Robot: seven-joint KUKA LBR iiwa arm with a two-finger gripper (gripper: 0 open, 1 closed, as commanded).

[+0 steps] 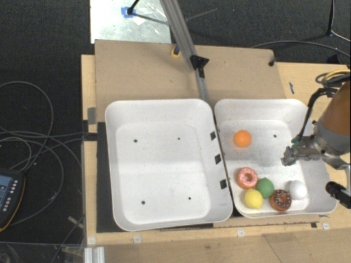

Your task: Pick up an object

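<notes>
Claw (287,159) sits over the right bin's (258,109) right side, above the toy food; can't tell whether it's open or closed, nothing visibly in it. Orange ball (242,138) lies alone mid-bin. Pink donut (247,177), green ball (265,187), lemon (253,199), chocolate donut (281,200) and white ball (298,190) cluster at the near edge.

even overhead light, image slightly soft.
white bins (164,114) near overexposed; glare patch on floor sheet (118,10) at top; soft shadows beneath bin rims; fine detail grainy.
</notes>
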